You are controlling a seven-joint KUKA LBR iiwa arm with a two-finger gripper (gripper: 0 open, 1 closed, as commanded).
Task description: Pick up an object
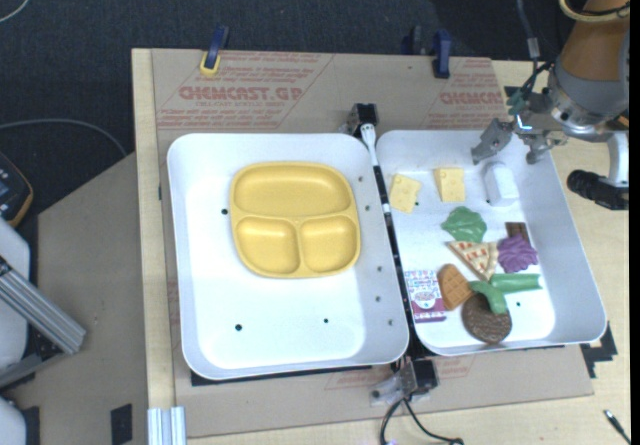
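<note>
My gripper point(512, 147) hangs over the back of the right bin point(585, 278), its two fingers spread apart and open with nothing between them. Just in front of it a small white object point(498, 183) lies on the bin floor. Two yellow cheese squares point(405, 193) point(451, 184) lie to its left. Nearer the front sit a green leaf point(465, 225), a pizza slice point(475, 256), purple grapes point(517, 254), a green stalk piece point(510, 284), a tan waffle piece point(454, 285), a brown cookie point(487, 322) and a pink-white packet point(425, 294).
The left bin point(200, 313) holds a yellow divided plate point(295, 218). Both bins rest on a cardboard sheet point(280, 83) held by clamps at the back. The arm's orange band point(592, 53) stands at the upper right, above the bin's far corner.
</note>
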